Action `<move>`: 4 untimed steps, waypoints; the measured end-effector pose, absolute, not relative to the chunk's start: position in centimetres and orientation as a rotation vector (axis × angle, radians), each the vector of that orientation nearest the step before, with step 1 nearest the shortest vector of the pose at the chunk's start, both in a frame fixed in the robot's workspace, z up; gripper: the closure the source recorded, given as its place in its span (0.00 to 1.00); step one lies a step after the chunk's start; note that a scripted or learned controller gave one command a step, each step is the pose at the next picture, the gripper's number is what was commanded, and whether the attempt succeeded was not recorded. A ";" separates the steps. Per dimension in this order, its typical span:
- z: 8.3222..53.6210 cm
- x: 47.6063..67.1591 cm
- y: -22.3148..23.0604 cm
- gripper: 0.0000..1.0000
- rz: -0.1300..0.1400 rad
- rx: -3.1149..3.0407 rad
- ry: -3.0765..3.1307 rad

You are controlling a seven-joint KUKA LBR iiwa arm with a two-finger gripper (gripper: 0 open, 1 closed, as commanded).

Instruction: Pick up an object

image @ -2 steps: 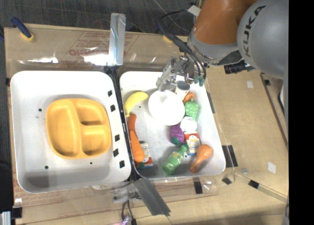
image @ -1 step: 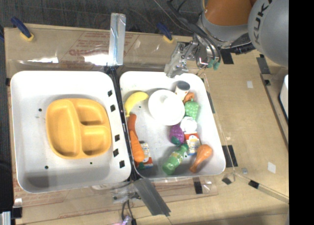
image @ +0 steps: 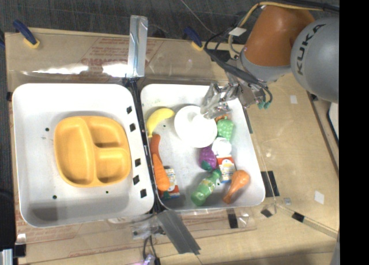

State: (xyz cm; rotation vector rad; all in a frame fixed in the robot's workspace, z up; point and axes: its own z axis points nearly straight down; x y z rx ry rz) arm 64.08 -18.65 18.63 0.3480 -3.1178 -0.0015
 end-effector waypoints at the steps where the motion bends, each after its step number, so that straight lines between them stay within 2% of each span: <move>1: 26.3 65.9 -16.8 1.00 0.004 0.157 -3.146; 2: 24.9 65.8 -21.0 1.00 0.005 0.576 -3.094; 3: 23.5 61.2 -14.8 1.00 0.004 0.500 -3.105; 4: 27.6 64.9 -20.8 1.00 0.006 0.819 -3.039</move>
